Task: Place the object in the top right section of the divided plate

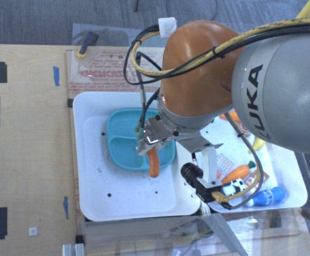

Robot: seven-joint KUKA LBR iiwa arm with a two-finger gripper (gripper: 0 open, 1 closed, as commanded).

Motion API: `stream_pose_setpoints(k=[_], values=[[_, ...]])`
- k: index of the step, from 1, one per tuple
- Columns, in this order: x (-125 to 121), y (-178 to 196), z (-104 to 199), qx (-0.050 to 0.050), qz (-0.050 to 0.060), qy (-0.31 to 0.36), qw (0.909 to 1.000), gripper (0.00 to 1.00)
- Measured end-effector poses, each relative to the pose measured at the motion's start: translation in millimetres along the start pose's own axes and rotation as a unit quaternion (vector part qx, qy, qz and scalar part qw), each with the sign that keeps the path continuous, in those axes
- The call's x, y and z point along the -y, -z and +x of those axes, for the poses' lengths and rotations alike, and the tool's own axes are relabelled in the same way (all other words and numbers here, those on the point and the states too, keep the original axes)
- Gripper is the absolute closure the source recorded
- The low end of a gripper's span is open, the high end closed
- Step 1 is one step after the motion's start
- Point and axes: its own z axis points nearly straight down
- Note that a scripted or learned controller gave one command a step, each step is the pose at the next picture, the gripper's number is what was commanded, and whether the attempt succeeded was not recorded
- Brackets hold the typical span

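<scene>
The orange object (pixel 154 163), a slender carrot-like piece, hung just below the gripper (pixel 149 143) with its upper end between the jaws, which were closed narrowly on it; its lower end pointed toward the near edge of the left bin (pixel 91 196). It lay over the near right rim of the blue divided plate (pixel 120 143), partly past that rim, so whether it touched the plate or was held clear of it could not be told from this slanted look. The plate sat toward the far right part of the left bin, and its dividing ridges were visible on its left half, while its right side, far corner included, was largely covered by the wrist and the big orange band of the arm (pixel 203 73). By my judgement the carrying step was in hand: the piece was gripped and brought to the plate, but it was over the near right part, not the far right section the task names. The next move would call for shifting the jaws toward the plate's far right corner, lowering until the piece was inside that compartment's walls, and only then parting the jaws. The length of the piece might make it bridge a ridge or the rim, so laying it along the compartment seemed wiser. In the right bin (pixel 296 196), beyond the wrist, lay another orange carrot-shaped toy (pixel 236 173), a blue item (pixel 268 196) and a small black-and-white thing (pixel 234 185), all well apart from the plate.
</scene>
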Motion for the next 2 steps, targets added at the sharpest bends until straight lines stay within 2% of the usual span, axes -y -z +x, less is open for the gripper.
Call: stream_pose_setpoints(k=[1, 2], values=[[-32.5, 5.3, -40.2, 0.000, -0.001, -0.015, 0.9999, 1.00], [-3.7, 41.7, -35.2, 0.000, -0.001, -0.089, 0.9960, 1.00]])
